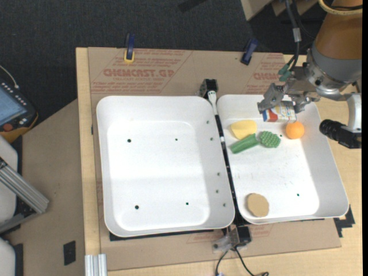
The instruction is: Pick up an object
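Objects for picking all lay in the right bin: yellow block near its upper middle, green brush-like piece touching just below it, orange ball to their right, tan round piece alone near the front edge. A small red, white and blue item sat at the bin's back, directly under the jaws. Jaws hung low over that item; whether open or closed could not be told, nor whether they touched it. Arm reached in from the upper right. Left bin sat beside the right one on the cardboard-covered desk, two blue clamps at its back edge
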